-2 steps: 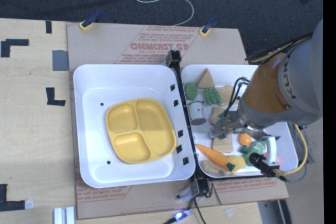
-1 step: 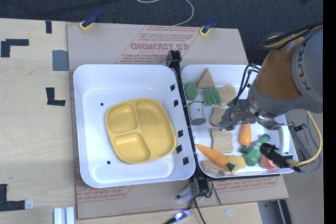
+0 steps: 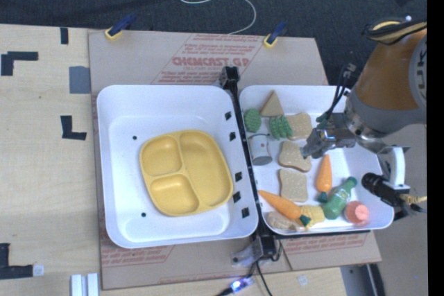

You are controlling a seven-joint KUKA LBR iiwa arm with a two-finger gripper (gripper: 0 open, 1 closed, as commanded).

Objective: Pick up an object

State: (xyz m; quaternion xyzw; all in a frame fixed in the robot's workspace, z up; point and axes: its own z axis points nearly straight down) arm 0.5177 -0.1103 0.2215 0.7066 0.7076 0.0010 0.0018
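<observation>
The right bin (image 3: 361,164) holds several toy foods. Among them are a bread slice (image 3: 294,157), a second slice (image 3: 294,185), a small orange carrot (image 3: 324,174) and a green bottle (image 3: 338,196). My gripper (image 3: 320,142) hangs over the middle of this bin, just right of the upper bread slice and above the small carrot. I see nothing clearly held in it. The grey and orange arm (image 3: 388,90) comes in from the right.
The left bin (image 3: 118,149) holds a yellow divided plate (image 3: 186,171). Also in the right bin are a long carrot (image 3: 281,204), a pink piece (image 3: 357,213), a grey can (image 3: 260,149), green pieces (image 3: 280,127), toast (image 3: 300,125) and a wedge (image 3: 272,105). A black divider (image 3: 239,142) separates the bins.
</observation>
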